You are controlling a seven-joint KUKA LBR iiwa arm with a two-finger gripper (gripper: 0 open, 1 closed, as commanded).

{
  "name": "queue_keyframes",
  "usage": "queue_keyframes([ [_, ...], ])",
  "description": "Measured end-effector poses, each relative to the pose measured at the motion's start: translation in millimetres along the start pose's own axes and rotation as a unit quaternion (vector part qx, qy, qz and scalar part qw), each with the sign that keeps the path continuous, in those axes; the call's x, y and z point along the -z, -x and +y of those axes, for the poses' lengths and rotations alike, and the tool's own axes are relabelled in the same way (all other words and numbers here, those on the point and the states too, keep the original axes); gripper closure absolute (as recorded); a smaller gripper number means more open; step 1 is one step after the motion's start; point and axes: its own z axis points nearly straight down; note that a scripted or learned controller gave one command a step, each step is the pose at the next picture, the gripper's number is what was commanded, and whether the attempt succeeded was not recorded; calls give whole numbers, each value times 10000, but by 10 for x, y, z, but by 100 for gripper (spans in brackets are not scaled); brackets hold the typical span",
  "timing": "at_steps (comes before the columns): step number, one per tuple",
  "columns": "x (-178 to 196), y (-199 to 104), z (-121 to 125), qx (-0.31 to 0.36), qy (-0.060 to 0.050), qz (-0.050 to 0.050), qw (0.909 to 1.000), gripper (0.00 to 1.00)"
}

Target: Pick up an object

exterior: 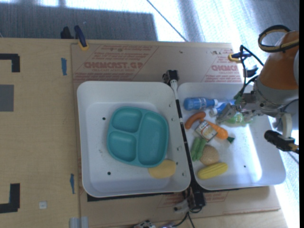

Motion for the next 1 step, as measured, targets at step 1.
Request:
queue_keyframes([
  [1, -738, -173, -396, -842, 21, -2, 9964, 0],
])
